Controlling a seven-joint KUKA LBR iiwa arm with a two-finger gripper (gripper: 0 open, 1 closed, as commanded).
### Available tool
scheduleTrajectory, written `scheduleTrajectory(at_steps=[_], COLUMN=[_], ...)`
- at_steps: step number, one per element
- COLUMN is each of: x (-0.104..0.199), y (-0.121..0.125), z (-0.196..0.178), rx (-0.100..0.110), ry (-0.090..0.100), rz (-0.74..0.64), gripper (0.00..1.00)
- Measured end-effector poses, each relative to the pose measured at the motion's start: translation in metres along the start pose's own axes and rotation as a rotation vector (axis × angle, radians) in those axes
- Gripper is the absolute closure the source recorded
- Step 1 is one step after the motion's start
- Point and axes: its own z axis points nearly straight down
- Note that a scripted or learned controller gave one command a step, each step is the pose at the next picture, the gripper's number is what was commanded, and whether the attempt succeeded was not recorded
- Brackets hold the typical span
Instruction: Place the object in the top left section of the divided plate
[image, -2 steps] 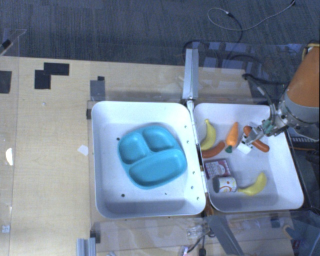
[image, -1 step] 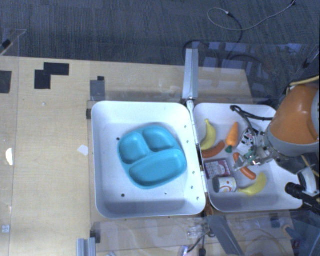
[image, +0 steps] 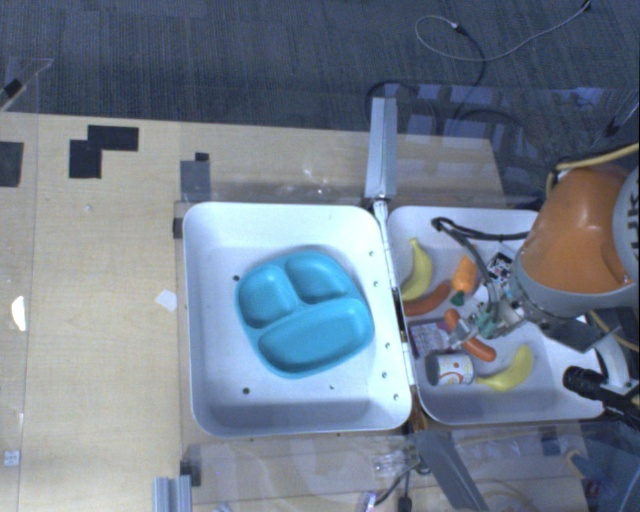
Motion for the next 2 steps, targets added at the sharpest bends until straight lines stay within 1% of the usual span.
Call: scheduleTrajectory(at_steps=[1,2], x=[0.045,0.009], y=[0.024,0.042], z=[-0.024,-0.061], rx=[-0.002,-0.002], ry=[-0.001,-0.002], rz=[-0.09,-0.124], gripper=[1.0,1.0])
